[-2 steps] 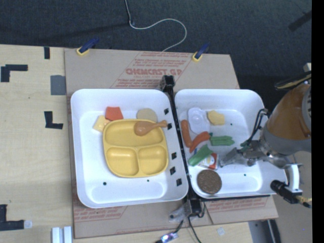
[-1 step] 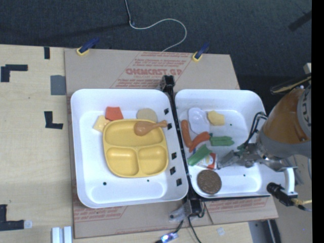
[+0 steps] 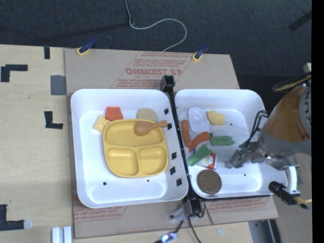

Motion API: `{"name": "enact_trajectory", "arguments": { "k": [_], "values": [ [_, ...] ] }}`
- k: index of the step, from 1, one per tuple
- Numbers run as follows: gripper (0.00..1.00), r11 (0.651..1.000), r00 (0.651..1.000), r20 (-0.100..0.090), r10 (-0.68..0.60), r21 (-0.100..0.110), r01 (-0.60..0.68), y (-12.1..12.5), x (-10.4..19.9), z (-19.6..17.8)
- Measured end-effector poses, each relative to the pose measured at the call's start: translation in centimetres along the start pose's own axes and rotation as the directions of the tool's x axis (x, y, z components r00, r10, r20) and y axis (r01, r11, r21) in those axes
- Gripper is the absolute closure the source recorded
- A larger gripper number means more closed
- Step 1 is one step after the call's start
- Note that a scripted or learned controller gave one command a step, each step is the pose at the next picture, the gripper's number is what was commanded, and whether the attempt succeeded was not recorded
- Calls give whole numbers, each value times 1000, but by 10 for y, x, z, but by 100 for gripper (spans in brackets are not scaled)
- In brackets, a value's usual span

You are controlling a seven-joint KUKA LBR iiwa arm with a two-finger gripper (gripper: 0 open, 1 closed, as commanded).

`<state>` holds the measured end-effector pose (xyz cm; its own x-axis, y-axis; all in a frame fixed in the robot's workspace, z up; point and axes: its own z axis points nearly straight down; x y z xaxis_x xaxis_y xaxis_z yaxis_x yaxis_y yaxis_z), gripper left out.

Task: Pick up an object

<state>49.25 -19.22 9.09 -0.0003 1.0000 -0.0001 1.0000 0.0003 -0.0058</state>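
Reaching into the right bin (image 3: 253, 103), our hand (image 3: 237, 159) hangs low over bare floor, grip state unclear. Nothing is picked yet; the green pepper (image 3: 221, 140) lies just beside it, so we next shift there and close.

A pale wooden bench under even light, with dark carpet behind it.

The bench top (image 3: 30, 151) is light wood with some black and grey marks on its left part. A brown cardboard sheet (image 3: 152, 70) with red print lies on it, fixed at the far edge by two blue and yellow clamps (image 3: 87, 45). Beyond is dark blue-grey floor (image 3: 61, 9), where a thin white cable (image 3: 157, 24) curls.
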Motion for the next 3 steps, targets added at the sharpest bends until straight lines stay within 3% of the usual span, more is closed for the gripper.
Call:
{"name": "enact_trajectory", "arguments": {
  "k": [3],
  "values": [
    [100, 1000, 1000, 0, -1, -3, 1, 8, -12, -133]
  ]
}}
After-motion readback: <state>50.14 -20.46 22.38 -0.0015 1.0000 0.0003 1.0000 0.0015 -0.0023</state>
